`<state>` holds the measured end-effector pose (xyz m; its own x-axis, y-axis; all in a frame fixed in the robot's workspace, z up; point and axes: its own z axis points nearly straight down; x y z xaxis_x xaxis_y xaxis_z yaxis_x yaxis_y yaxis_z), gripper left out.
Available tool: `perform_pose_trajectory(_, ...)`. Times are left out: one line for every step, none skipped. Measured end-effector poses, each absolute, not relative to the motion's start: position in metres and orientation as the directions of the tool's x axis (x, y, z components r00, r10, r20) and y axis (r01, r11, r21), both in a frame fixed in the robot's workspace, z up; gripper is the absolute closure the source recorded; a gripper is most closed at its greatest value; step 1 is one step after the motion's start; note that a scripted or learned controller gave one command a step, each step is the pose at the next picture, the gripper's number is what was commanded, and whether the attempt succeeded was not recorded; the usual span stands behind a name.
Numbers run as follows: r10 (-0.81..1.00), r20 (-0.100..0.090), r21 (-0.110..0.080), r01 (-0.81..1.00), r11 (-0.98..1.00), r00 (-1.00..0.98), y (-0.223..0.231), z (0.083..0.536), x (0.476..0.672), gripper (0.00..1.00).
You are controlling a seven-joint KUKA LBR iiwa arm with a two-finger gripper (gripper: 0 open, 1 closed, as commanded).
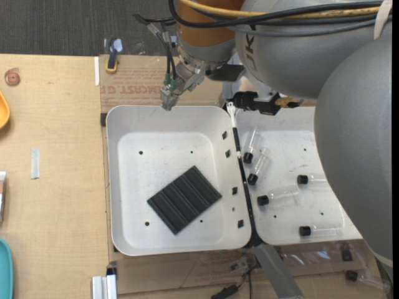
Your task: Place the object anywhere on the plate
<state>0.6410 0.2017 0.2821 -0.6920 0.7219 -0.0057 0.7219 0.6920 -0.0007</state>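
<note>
The gripper (168, 98) hangs over the upper rim of the left bin (118, 167), top centre of frame; whether it is apart or together I cannot tell. The plate (184, 199), dark and ribbed, lies below it, mid-bin, long axis slanting toward upper right. Small black-capped tubes (255, 161) sit in the right bin (324, 226), right of the gripper.

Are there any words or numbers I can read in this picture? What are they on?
Red print on the cardboard sheet behind the left bin: upside down and faded, too blurred to read surely.
Black mark on the grey arm: a piece of a letter, partly hidden, cannot be read.
The black ribbed plate and the clear tubes in the right bin bear no text I can make out.
</note>
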Motion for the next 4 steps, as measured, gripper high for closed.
perform_pose_trajectory(0.534, -0.003, 0.001, 0.534, 0.846, -0.846, 0.218, 0.309, 0.628, 1.0)
perform_pose_trajectory(0.394, -0.001, -0.001, 0.394, 0.919, -0.919, 0.228, 0.245, 0.629, 1.0)
perform_pose_trajectory(0.276, 0.0, -0.001, 0.276, 0.961, -0.961, 0.228, 0.238, 0.604, 1.0)
perform_pose_trajectory(0.193, -0.001, 0.0, 0.193, 0.981, -0.981, 0.228, 0.157, 0.607, 1.0)
